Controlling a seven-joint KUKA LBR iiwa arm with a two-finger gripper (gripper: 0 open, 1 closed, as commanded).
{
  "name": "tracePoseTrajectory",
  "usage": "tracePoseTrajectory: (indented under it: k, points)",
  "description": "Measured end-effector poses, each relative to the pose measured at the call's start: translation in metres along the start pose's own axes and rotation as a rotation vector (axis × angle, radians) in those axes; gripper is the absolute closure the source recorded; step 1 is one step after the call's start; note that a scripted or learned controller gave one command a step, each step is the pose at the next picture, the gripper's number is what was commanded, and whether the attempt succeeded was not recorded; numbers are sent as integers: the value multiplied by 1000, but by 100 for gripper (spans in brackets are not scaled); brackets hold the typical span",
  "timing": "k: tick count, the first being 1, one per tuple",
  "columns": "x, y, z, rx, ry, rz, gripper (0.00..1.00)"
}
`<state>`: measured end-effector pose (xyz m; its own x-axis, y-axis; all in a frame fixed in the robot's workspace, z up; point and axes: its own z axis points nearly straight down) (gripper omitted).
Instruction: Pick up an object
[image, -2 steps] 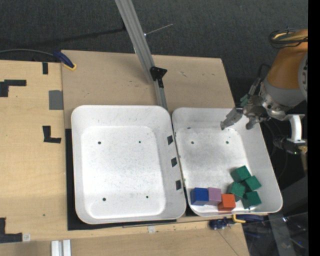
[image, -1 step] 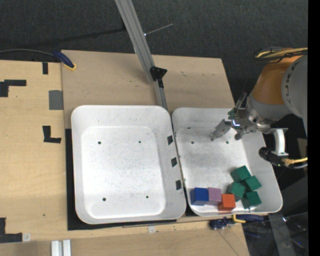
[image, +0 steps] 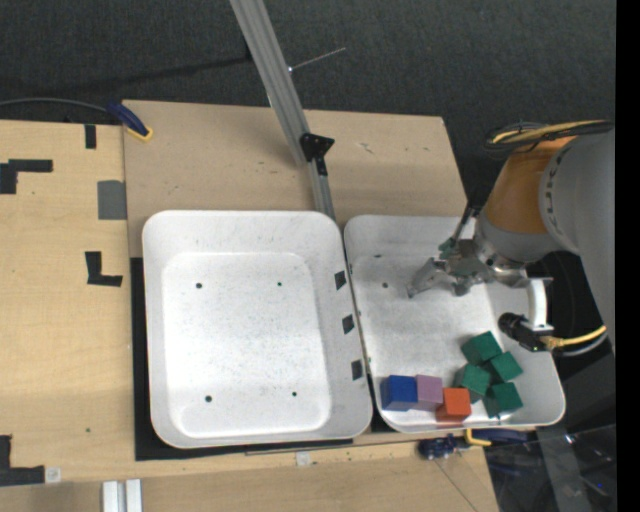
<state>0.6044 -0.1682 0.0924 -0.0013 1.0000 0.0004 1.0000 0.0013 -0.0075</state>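
You're in the approach step: gripper (image: 432, 280) hangs over bare floor of the right bin (image: 400, 330), jaws spread wide w/ nothing between them, blocks e.g. the blue cube (image: 400, 390) clustered near front edge, so next move = shift toward them & drop

We see the wooden surface (image: 60, 300) with black tape marks (image: 97, 268) at nine o'clock and a grey patch (image: 111, 199) toward ten. A blue-and-yellow clamp (image: 131, 119) sits at eleven o'clock. A grey metal rail (image: 283, 85) slants down from twelve, ending at a black bracket (image: 316, 147).
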Motion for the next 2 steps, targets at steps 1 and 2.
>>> tracePoseTrajectory:
  k: [1,2]
  points:
    - [0,2,-14,-5,0,-1,100]
    - [9,-3,-63,-11,-1,-1,100]
